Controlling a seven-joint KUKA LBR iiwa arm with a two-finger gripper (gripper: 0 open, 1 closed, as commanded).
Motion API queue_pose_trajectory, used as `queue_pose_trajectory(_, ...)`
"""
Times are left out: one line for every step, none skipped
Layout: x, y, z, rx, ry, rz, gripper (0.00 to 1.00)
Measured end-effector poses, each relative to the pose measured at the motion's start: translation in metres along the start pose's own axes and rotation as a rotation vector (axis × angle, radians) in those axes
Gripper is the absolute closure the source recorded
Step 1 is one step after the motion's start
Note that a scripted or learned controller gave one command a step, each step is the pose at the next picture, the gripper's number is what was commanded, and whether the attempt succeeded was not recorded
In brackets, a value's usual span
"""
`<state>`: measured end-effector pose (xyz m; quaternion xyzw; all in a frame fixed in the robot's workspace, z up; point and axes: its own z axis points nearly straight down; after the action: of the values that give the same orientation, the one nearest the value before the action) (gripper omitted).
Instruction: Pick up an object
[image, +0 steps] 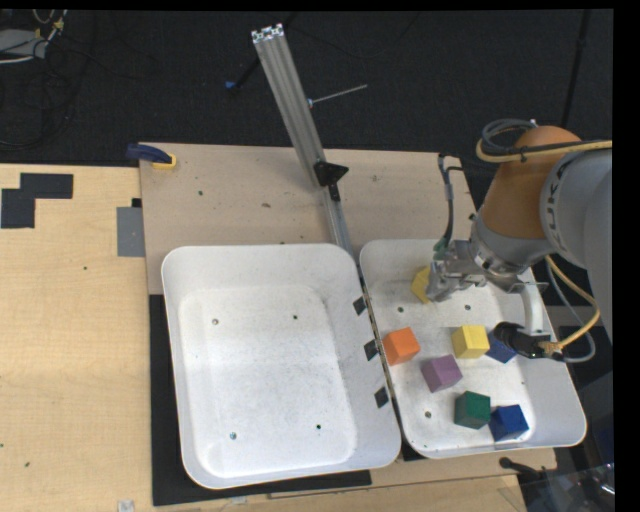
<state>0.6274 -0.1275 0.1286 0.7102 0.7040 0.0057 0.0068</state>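
The gripper (447, 275) is down in the right white bin (560, 425) against a small yellow block (422, 284), its grip impossible to tell, so no object is lifted yet.

No text, label, brand, number or sign can be read on anything here.

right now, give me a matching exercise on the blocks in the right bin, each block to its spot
Blocks:
1. orange block
2. green block
3. purple block
4. blue block

Spots:
a. between the orange and green blocks
b. nearest the divider between the bins
c. nearest the bin's front right corner
d. just left of the blue block

Pairs: 1-b, 2-d, 3-a, 4-c
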Motion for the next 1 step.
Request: queue_pose_trajectory(0.0081, -0.0021, -0.0498, 0.015, 0.002, -0.01, 1.0)
